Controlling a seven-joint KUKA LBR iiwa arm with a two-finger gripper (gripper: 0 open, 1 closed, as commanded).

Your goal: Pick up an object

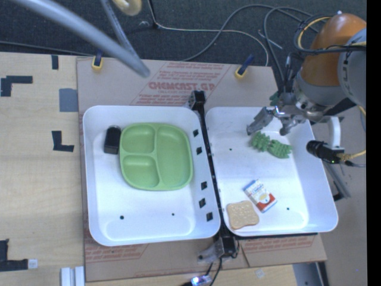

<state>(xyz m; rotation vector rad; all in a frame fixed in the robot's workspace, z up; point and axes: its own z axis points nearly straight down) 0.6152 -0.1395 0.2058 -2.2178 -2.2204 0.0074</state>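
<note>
While I watched the feed, the arm (333, 46) reached in from the right edge over the far corner of the right bin (309, 183), its orange band highest and the wrist angled down and leftward. I saw the gripper (272, 124) hanging with its two fingers spread apart, one grey finger (259, 121) pointing left and the other toward the bin floor, nothing between them. A green toy (271, 144) lay on the floor of the right bin just beneath and nearer than the fingertips; I could not tell whether they touched it. At the near side of that bin sat a small blue-and-white box (259, 194) and beside it a tan slice (242, 214). Left of the right bin, the left bin (101, 213) held a green divided plate (156, 157) and a black block (112, 140).
</note>
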